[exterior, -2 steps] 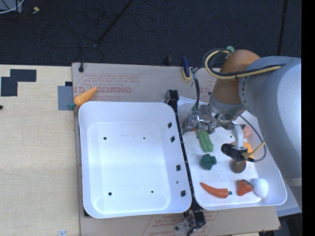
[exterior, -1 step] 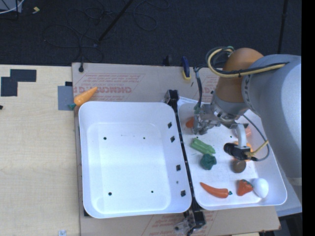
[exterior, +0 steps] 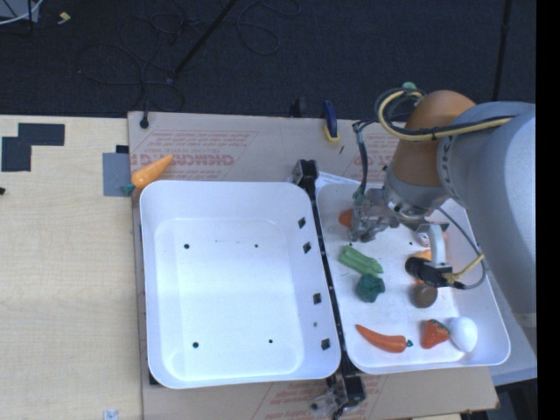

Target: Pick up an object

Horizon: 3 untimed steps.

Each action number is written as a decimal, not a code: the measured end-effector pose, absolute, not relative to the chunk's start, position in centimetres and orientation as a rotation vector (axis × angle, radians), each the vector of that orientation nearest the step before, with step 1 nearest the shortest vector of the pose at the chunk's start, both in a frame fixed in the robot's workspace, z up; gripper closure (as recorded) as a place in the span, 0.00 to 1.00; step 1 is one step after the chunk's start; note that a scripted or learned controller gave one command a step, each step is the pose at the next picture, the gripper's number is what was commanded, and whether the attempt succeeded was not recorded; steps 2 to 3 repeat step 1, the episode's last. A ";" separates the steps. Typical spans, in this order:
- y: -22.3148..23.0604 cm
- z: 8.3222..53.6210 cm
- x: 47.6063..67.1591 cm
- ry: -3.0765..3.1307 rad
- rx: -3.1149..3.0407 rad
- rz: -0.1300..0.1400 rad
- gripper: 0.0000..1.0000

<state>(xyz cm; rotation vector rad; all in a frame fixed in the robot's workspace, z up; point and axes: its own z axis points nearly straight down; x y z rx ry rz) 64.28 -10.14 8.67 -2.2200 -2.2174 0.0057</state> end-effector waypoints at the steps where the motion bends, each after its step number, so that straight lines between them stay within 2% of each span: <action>1: -13.6 8.7 61.6 -2.217 -2.221 0.006 1.00; 3: -13.6 8.7 61.6 -2.217 -2.221 0.006 1.00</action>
